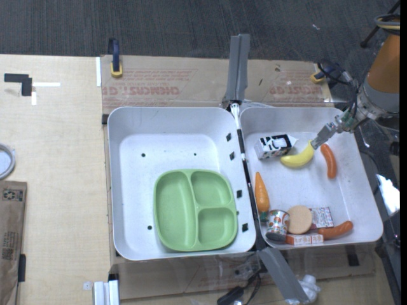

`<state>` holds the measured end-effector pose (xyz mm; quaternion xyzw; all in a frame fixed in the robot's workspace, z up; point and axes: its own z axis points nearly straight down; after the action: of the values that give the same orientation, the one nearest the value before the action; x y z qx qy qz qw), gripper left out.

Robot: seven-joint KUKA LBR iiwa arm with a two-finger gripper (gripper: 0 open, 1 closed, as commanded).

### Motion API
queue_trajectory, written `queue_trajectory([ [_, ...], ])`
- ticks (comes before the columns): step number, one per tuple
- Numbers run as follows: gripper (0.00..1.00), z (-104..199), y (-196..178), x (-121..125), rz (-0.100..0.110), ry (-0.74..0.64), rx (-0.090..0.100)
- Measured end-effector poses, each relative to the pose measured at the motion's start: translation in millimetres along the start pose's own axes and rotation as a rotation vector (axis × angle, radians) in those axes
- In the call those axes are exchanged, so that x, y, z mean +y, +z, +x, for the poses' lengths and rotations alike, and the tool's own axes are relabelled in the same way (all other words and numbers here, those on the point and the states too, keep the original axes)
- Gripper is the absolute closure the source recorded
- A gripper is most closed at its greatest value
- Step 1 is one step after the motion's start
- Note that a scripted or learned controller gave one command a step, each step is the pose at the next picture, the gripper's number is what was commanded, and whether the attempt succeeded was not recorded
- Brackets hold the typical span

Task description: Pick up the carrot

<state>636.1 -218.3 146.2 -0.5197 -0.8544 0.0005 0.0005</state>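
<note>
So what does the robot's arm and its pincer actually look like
The arm comes in from the right edge: a grey rounded body with a broad orange band above the wrist. Below the wrist it narrows to a slim grey metal pincer, with small greenish bits near its base. It is too small to make out any markings or cables.

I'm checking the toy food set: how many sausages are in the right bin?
2. One sausage lies right of the banana, near the gripper; the other sausage lies along the front wall. None looks hidden.
</note>
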Motion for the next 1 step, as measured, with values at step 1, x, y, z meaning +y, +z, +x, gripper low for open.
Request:
queue_trajectory([
  [1,0.00,23.6,54.7,3.1,-0.002,0.088,-0.001],
])
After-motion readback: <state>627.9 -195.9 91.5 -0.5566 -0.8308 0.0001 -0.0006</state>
